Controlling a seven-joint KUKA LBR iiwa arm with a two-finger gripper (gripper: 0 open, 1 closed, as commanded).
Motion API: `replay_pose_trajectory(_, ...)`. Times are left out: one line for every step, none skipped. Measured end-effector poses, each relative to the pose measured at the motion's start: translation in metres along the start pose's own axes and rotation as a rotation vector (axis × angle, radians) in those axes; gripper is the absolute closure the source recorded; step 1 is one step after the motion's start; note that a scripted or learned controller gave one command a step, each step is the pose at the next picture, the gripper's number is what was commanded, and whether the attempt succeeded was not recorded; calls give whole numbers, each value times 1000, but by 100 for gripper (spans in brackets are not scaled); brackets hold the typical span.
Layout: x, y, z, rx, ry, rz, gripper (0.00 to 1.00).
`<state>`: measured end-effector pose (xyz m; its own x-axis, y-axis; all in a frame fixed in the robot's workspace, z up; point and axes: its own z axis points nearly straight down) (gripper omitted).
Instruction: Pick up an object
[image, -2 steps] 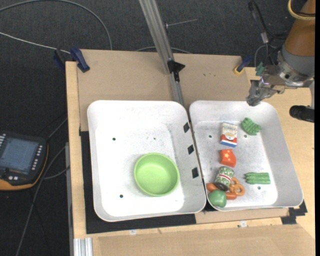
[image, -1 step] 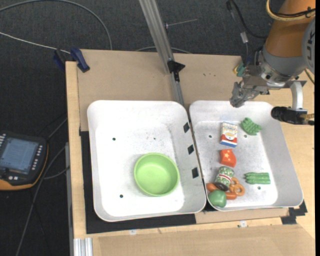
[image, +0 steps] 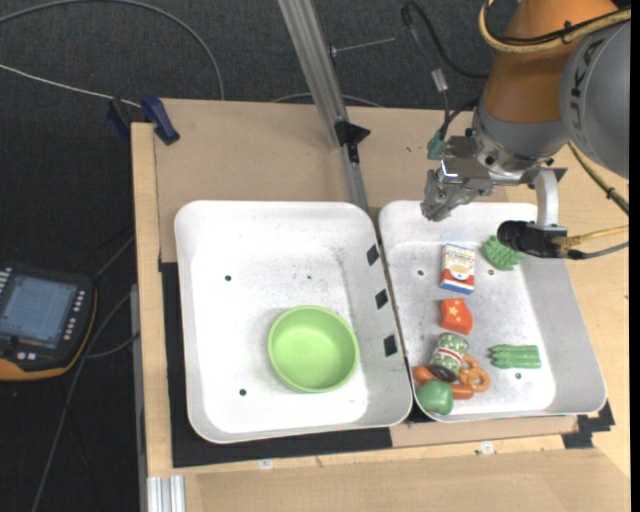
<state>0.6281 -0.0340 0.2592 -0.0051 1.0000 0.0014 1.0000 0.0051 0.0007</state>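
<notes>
Camera view, looking down at a slant on a tan tabletop (image: 270, 150) bearing two shallow white bins side by side.

Left bin (image: 210, 240): holds a light green bowl (image: 313, 348), upright, toward the near right part of the bin floor, apart from the walls.

Right bin (image: 560, 330): holds a cluster of small things. Nearest the far end, a small carton (image: 458, 269) in white, blue and red, lying flat. Just right of it, a green leafy piece (image: 499, 252), close to the bin's far right wall. Below the carton, an orange-red piece (image: 456, 316), apart from the carton. Lower still, a small can (image: 450, 351) with a green and white label, touching a jumble of orange rings (image: 472, 379) and a dark bit. At the near left corner, a green rounded piece (image: 435, 397) beside a small red-orange bit, against the bin wall. To the right, a green ridged piece (image: 514, 355), lying alone, well apart from the can.

Grey arm with orange band (image: 530, 60) entering from upper right. Tool (image: 437, 208) hanging over the far left corner of the right bin, near the rim, above and left of the carton, well apart from every object. Nothing seen between the tips. Spread or pressed together: cannot tell, tips too small and dark.

Outside the bins: a metal pole (image: 325, 80) slanting across the tabletop, a blue clamp (image: 160, 118) at the far left corner, a handheld pendant (image: 40, 320) on the dark floor at left.
</notes>
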Motion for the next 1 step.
replay_pose_trajectory(60, -4, 12, 1, 0, 0, 100)
